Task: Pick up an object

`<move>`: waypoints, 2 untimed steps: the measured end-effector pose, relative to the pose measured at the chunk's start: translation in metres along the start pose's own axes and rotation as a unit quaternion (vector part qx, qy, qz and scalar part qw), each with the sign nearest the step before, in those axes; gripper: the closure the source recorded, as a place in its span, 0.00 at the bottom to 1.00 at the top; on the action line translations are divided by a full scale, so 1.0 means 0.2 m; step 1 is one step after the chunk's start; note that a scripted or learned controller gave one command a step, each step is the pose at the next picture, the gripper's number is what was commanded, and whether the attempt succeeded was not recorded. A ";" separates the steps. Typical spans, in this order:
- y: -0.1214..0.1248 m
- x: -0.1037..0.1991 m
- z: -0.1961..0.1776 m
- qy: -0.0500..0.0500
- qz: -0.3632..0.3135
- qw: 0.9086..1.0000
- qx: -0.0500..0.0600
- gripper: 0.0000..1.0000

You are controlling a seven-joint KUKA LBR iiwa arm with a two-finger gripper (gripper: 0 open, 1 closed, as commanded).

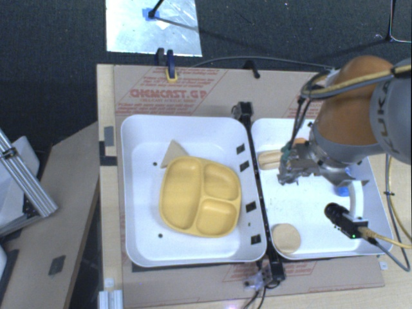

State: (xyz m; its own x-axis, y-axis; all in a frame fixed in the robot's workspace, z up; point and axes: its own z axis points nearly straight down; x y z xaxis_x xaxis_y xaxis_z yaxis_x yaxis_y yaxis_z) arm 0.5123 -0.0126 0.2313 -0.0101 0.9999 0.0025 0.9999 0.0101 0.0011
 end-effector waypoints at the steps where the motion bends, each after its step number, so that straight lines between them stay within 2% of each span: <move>1: 0.00 0.28 -0.04 0.000 0.000 1.000 0.000 1.00; 2: -0.04 0.54 0.04 0.000 0.000 1.000 0.001 1.00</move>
